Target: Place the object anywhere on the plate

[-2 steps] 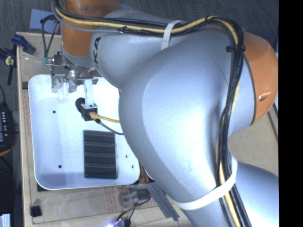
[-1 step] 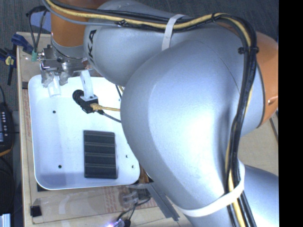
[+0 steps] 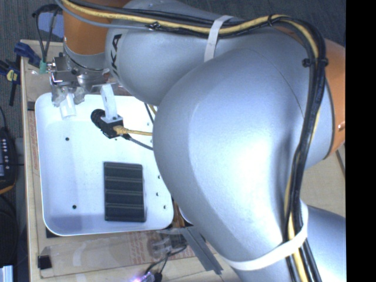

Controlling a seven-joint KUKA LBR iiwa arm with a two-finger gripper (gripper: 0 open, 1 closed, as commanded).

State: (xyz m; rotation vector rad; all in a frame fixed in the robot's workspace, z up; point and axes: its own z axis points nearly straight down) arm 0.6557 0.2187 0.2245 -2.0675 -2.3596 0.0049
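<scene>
- At the far left, blue fittings (image 3: pixel 23 51) sat at the worktop (image 3: pixel 88 254) edge, outside the bin. We judged they were no obstacle to the move.
- The white bin (image 3: pixel 42 157) held the scene. Its floor was mostly bare, which left free room on every side of the task's thing.
- The end effector (image 3: pixel 66 103) hung over the bin's upper left corner as the camera saw it, close to the wall. We could not tell whether it was spread or pressed together.
- The black ribbed block (image 3: pixel 124 191), which we took for the object, lay flat on the bin floor toward the lower side. It was well apart from the end effector, so it was not held, and we judged the pick not yet made.
- Flat and low as it lay, its long edges probably offered the best pinch.
- To the right, the arm (image 3: pixel 247 145) bulked across the view and hid whatever lay beyond the bin. We could not place the plate, so the carrying path was only our guess.
</scene>
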